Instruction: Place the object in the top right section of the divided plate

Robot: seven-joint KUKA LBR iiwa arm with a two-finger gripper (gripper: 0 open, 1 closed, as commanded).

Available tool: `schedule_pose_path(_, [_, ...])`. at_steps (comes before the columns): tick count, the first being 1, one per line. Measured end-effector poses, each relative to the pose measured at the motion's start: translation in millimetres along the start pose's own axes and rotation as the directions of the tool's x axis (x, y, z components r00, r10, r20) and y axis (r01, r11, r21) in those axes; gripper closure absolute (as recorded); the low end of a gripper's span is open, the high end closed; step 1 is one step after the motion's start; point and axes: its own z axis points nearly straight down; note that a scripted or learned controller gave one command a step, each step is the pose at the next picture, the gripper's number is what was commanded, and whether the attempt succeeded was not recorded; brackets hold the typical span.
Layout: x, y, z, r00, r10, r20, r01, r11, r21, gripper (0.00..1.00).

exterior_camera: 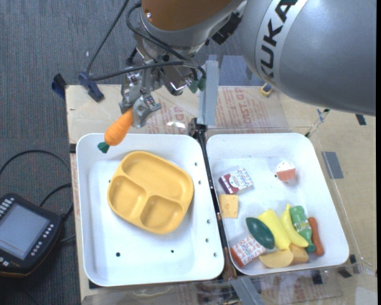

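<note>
Where tool (138, 108) grips: carrot (117, 129).

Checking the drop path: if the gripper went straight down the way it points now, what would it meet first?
Probably the left bin's upper-left rim, not the divided plate; the gripper holds the toy carrot above that corner, though depth is unclear.

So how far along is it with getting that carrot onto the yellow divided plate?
Done: the carrot is picked up, its orange tip pinched in the gripper, hanging over the top-left corner of the left bin. In hand: carrying it toward the divided plate. Left: lowering it into the top right section, which holds nothing yet, and letting go.
</note>
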Motion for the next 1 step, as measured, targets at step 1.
schedule_pose_path(1, [-16.5, -6.0, 26.6, 0.948, -0.319, -0.004, 0.319, 0.948, -0.003, 1.00])
